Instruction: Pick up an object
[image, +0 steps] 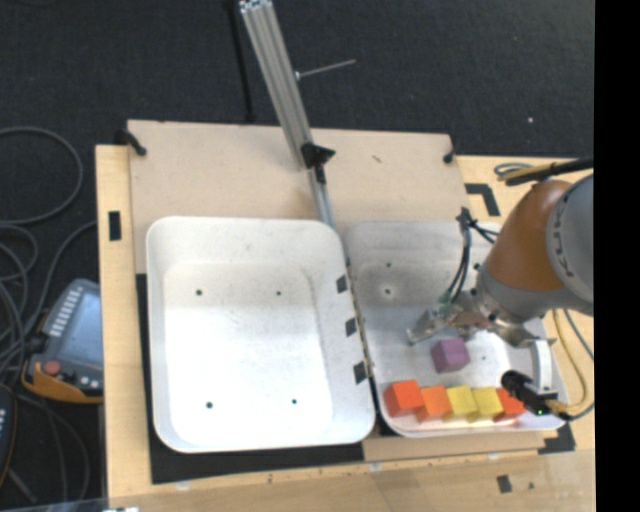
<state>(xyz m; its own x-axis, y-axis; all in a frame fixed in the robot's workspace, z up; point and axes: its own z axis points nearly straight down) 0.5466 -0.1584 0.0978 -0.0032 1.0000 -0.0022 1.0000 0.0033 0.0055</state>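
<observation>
In the right bin (400, 255) a purple cube (449, 354) lies near the middle, toward the front. Along the bin's front wall runs a row of blocks: an orange block (404, 396), a second orange one (434, 402), two yellow blocks (474, 402) and a small orange-red piece (510, 405). My gripper (450, 323) hangs low over the bin, directly behind and above the purple cube and very close to it. The grey and orange wrist (530, 250) leans in from the right and hides the bin's right side.
The left bin (250, 330) lies beside the right one, their rims touching. A metal pole (285, 90) slants from the top down to the bins' shared back corner. Cables and a teach pendant (70, 335) lie off the bench at left.
</observation>
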